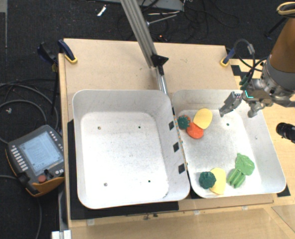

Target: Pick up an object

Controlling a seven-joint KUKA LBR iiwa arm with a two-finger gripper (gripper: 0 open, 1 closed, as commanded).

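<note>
My gripper (242,106) hangs open over the back of the right bin (261,133), its two fingers spread apart with nothing between them. Just left of it and lower lie a yellow object (203,118), an orange-red one (195,131) and a small dark green one (183,121), clustered by the bin's left wall. Near the front of the same bin sit a dark green broccoli-like piece (206,179), a pale yellow piece (219,180) and two bright green pieces (244,164) (235,178).
The left bin (87,103) lies beside the right one, sharing a raised middle wall. A slanted metal pole (140,31) runs from the top down to the bins' junction. Clamps (68,52) (226,59) sit at the bench's back corners. A teach pendant (35,156) lies off the bench at the left.
</note>
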